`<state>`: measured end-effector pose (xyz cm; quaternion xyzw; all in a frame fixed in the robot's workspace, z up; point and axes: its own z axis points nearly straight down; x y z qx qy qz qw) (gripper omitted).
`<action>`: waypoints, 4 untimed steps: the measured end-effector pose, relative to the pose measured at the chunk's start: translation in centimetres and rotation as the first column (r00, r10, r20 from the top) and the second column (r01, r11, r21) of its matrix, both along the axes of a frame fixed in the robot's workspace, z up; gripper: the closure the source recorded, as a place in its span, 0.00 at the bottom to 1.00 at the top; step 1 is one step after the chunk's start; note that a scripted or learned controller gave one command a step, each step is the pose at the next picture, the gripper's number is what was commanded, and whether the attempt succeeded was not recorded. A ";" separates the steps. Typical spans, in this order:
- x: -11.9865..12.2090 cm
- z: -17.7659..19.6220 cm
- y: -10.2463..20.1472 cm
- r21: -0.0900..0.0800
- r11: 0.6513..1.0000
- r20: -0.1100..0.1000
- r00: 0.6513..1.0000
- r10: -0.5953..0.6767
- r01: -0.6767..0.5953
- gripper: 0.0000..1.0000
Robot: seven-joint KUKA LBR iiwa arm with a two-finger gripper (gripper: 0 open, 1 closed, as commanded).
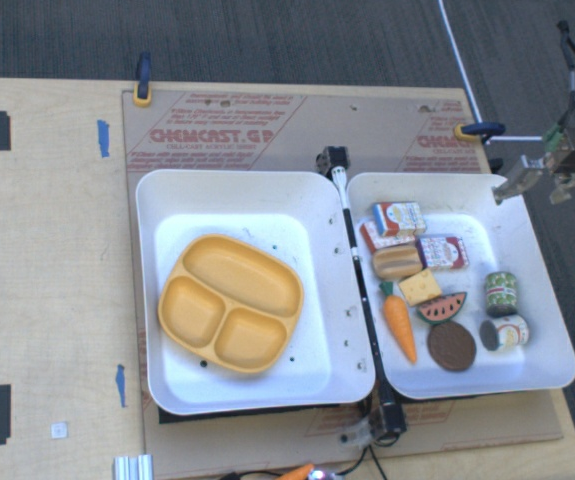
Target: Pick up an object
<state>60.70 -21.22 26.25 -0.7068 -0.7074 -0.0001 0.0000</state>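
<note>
From my remote station, the right bin (542,298) anchors the scene. At its near end lie a brown cookie (452,347) and a small white can (504,334), side by side. Just beyond them sit a carrot (398,326) along the bin's left wall, a watermelon slice (441,308) and a green can (501,291). A cheese wedge (419,287) touches the watermelon slice. Farther back rest a bread roll (398,261) and a red-and-white packet (443,253), then a small carton (396,218) at the bin's far end. To the left of this bin, the second bin (157,208) holds a yellow divided plate (230,302). Beyond the right bin's far right corner, outside its rim, I see the gripper (547,168) hanging above the bench edge, well apart from every item; I cannot tell from here how it is set. Nothing is lifted; all the food items lie in the bin.
</note>
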 end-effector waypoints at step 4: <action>-6.9 -7.7 15.4 0.001 1.000 0.000 1.000 0.001 -0.001 1.00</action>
